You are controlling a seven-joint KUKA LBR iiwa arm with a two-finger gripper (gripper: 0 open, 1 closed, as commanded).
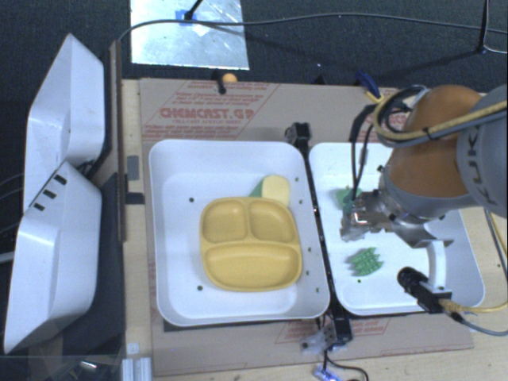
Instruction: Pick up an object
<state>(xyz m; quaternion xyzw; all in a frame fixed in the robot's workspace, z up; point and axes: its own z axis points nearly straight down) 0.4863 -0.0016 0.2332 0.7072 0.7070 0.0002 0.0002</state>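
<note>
Two shallow white bins are seen side by side on a brown cardboard sheet [214, 105] in the middle of the frame. In the left bin [171, 236] a yellow divided plate [250, 243] lies flat, with three compartments. At the plate's upper right edge a pale yellow round piece [276, 187] is seen touching it, and a small green piece [258, 187] is tucked just beside that, to its left.

The right bin [329, 161] is partly covered by the arm [432, 153], which enters from the right of the frame, its orange band lying over the upper right part of the bin. The gripper [357, 221] is placed low over the left-centre of this bin. Whether its jaws are wide or narrow cannot be told, as the metal parts are blurred together, and nothing is seen to be held.

Two green leafy toys are found in the right bin. One green toy [344, 197] lies just above the gripper, close to the bin's left wall, partly hidden by the wrist. The other green toy [365, 261] lies just below the gripper, apart from it, on the bin floor.

A shiny metal sheet [189, 21] lies at the upper left of the frame, and a white moulded cover [55, 205] stands along the left edge.
</note>
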